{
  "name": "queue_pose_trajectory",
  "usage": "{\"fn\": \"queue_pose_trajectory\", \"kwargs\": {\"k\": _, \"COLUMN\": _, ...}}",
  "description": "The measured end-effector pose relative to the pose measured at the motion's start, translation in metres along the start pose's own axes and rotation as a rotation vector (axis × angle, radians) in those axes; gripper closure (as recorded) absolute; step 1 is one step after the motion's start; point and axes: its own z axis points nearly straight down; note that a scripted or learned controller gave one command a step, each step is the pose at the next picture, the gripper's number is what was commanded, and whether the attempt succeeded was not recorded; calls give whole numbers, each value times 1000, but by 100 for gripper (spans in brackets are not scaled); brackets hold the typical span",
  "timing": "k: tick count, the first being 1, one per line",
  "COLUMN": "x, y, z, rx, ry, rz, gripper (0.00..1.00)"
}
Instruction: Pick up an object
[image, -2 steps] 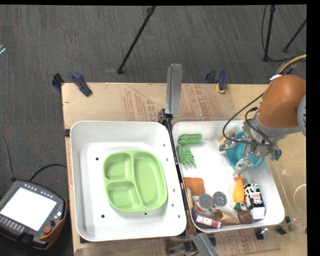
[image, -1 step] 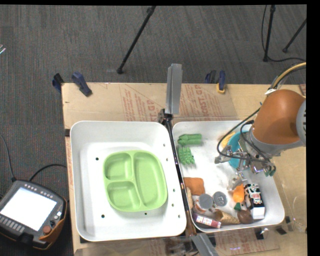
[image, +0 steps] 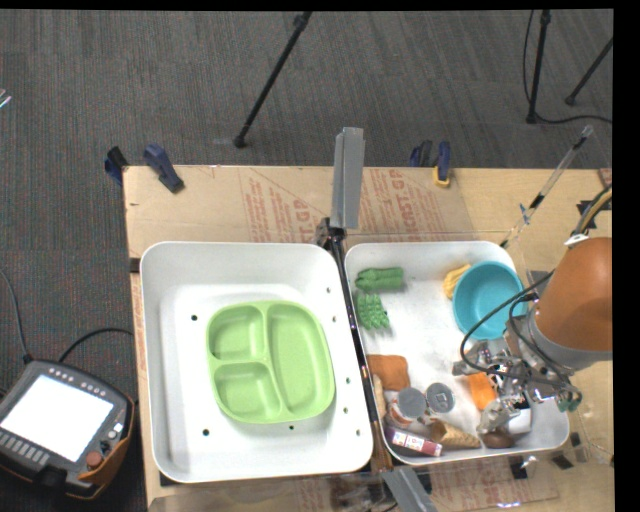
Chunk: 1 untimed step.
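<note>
A cardboard-topped bench (image: 400, 195) carries two shallow white bins side by side, the left bin (image: 165, 300) and the right bin (image: 425, 250) touching along their inner edges. Blue clamps (image: 160, 165) grip its far edge.

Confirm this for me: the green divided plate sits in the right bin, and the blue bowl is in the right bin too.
Not quite. The camera view shows the green divided plate in the left bin, not the right one. The rest holds: the blue bowl is in the right bin.
</note>
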Motion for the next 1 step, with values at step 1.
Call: {"fn": "queue_pose_trajectory", "kwargs": {"k": 1, "x": -1, "y": 2, "z": -9, "rx": -2, "ry": -1, "rz": -3, "gripper": 100}}
